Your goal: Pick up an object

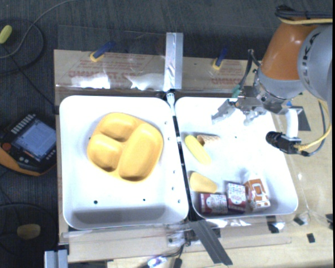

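My gripper [237, 113] hangs over the back of the right bin [279, 169], fingers spread apart with nothing between them. In front of it and to the left lies a yellow banana-like piece [196, 149] beside a small cone-shaped item [207, 138]. A yellow wedge [202, 182] rests near the bin's front left. Along the front wall lie a dark red packet [212, 202], a red-labelled packet [236, 196] and an orange-and-white carton [257, 193]. The left bin [78, 205] holds a large yellow bun-like lump [124, 145].
A metal divider post [173, 60] stands behind the seam between the bins. Clear plastic sheeting with blue and yellow clips lies behind the bins. A handheld pendant [27, 144] rests on the floor at left. A black cable fitting [280, 140] hangs off the arm.
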